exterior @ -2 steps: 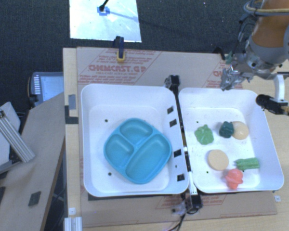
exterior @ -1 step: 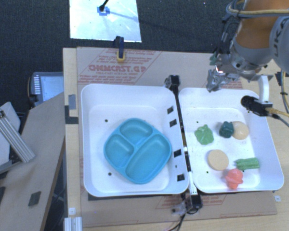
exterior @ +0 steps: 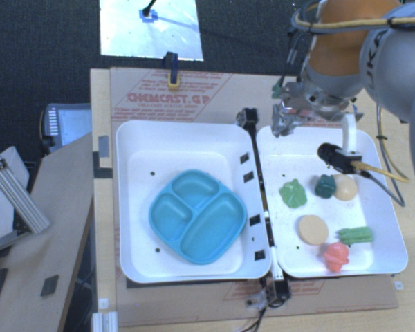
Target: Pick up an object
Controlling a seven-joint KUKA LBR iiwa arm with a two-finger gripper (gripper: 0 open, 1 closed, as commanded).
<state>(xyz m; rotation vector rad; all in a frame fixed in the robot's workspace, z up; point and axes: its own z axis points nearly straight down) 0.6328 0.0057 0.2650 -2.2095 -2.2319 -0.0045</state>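
**Currently: claw hanging over the right bin's far left corner**

Just now the claw (exterior: 285, 124) is hovering above the far left corner of the right bin (exterior: 297, 161), close to the divide between the two bins. Whether it is released or clenched cannot be told from this angle.

Six small things are lying in that bin, all apart from the claw. Three are sitting in a row across the middle: one leafy green piece (exterior: 292, 193), one teal lump (exterior: 325, 186) and one cream ball (exterior: 346, 188), with the lump and the ball touching. Three more are lying nearer the front edge: one tan disc (exterior: 312, 229), one green block (exterior: 356, 236) and one pink lump (exterior: 336, 255), which is sitting just beside the block.

Further out, the left bin (exterior: 145, 158) is holding one blue plate (exterior: 197, 215) with three compartments, lying flat near the bin's middle.
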